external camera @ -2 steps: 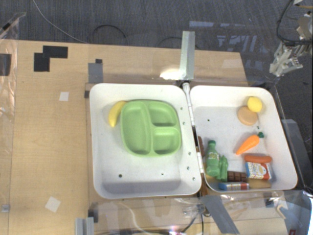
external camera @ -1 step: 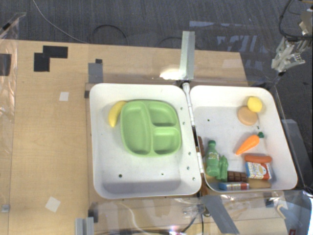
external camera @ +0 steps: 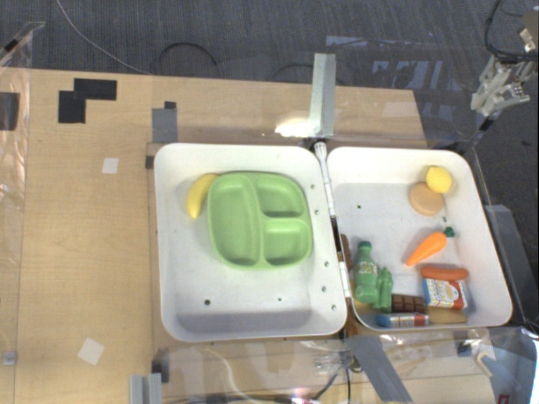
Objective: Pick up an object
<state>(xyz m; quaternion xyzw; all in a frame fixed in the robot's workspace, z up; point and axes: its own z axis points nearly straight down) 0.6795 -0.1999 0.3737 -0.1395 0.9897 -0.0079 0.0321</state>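
The arm sits well off at the upper right corner, above the floor beyond the worktop (external camera: 76,225), and its pincer (external camera: 498,91) hangs there away from both bins; from here I cannot tell how the pincer is set, the metal is too small and glary.

On the pale wooden worktop the two shallow white bins lie side by side, touching along a middle seam. The left bin (external camera: 181,301) carries a light green plastic plate with three compartments (external camera: 257,220), lying flat near the middle. A yellow toy banana (external camera: 199,194) rests just beside the plate's left edge, partly tucked against it.

The right bin (external camera: 379,183) holds the smaller things. Near its far right corner a round yellow lemon (external camera: 438,178) touches a tan, flattish round piece (external camera: 426,199) just in front of it. Further forward lies an orange toy carrot with a green tip (external camera: 427,247), tilted. Along the near side are a green bottle (external camera: 365,272) close to the seam, a red sausage-shaped piece (external camera: 443,272), a small carton with a red and blue label (external camera: 441,293) under it, and a dark brown bar (external camera: 408,304) between the bottle and the carton.
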